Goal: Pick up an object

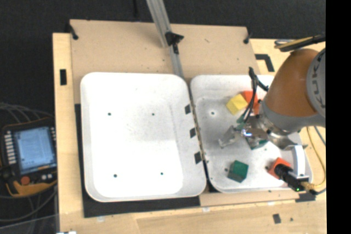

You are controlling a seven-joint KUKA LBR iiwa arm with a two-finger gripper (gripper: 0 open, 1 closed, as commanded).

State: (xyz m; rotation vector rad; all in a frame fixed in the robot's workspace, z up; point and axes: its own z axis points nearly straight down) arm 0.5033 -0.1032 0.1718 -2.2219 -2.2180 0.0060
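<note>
Over the right bin (219,87) the gripper (237,136) hangs low near the bin's middle — whether it grips anything, I cannot tell. A yellow block (237,103) lies just up-left of it, with an orange piece (250,97) touching that block's far side. A green block (237,170) sits nearer the front wall — apart from the tool. The left bin (137,134) adjoins.

Partly hidden behind the arm (293,90): orange block (250,97), right bin's (214,90) far side, a teal piece (258,144) beneath the wrist. Blurred gripper (233,138), finger state unreadable.
</note>
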